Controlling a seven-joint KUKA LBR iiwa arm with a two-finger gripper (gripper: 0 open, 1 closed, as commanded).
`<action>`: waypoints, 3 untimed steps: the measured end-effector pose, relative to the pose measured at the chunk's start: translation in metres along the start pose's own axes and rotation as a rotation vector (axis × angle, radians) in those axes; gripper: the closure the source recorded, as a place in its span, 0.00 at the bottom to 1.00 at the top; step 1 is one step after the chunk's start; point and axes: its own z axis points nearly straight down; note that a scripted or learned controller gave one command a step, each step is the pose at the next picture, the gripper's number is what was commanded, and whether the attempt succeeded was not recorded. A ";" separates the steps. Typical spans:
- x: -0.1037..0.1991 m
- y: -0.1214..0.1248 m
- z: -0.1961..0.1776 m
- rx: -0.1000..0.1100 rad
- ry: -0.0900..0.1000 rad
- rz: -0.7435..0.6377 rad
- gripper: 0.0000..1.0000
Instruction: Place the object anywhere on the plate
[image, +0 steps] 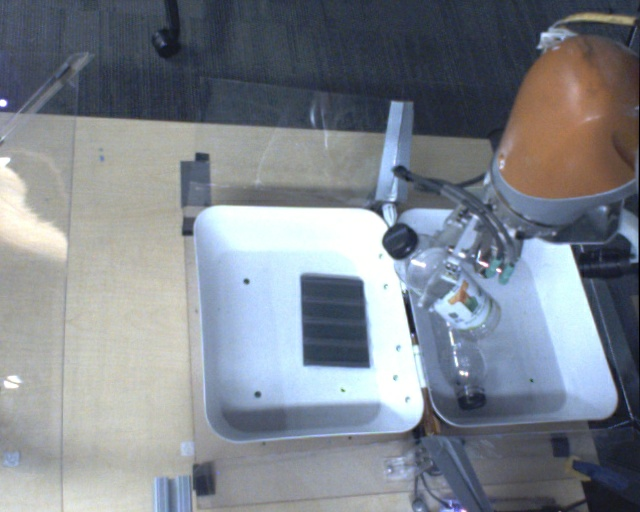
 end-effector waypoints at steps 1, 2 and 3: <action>0.017 0.092 0.047 0.001 0.003 0.021 1.00; -0.044 0.059 0.053 -0.001 -0.001 -0.243 1.00; -0.043 0.081 0.107 -0.012 -0.003 -0.497 1.00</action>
